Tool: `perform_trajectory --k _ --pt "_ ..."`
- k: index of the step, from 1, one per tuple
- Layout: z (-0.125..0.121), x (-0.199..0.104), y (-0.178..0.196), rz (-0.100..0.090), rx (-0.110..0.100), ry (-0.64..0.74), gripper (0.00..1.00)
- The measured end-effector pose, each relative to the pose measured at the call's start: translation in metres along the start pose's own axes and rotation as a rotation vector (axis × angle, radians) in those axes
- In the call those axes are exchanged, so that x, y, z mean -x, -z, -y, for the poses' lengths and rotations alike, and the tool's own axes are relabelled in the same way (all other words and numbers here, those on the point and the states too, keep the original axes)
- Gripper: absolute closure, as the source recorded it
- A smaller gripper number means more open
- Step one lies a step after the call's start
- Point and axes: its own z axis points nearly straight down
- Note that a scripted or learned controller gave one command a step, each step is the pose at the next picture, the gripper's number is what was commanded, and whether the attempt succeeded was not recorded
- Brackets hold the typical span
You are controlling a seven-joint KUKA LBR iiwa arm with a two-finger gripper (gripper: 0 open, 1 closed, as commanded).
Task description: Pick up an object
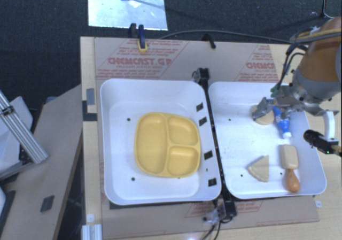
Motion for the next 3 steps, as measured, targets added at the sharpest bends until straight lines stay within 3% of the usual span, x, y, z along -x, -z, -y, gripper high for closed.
perform_trajectory --k 1,3 --pt "-0.003 0.000 0.007 0.002 0.012 0.003 0.00" --pt "-0.013 0.002 -0.080 0.002 0.009 0.001 0.00"
